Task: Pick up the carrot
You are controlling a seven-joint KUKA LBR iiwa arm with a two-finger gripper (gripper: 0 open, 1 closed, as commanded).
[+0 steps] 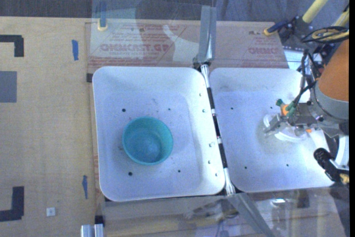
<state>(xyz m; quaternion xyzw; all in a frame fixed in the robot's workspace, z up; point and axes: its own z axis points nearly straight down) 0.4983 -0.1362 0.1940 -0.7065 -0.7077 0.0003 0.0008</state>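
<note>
Carrot (pixel 284 107) low in the right bin (pixel 244 169), toward its right side, as a small orange tip with green at its end. Directly beside it, the gripper (pixel 280 126) down on the bin floor, pale fingers (pixel 270 126) reaching left; whether spread or closed, cannot tell. Carrot touching the gripper body, not seen between the fingers. Over in the left bin (pixel 111 91), a teal cup (pixel 147 140), upright, mouth open.

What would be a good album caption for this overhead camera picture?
Robot arm's gripper down in the right bin at a small orange-and-green carrot; a teal bowl sits in the left bin.
</note>
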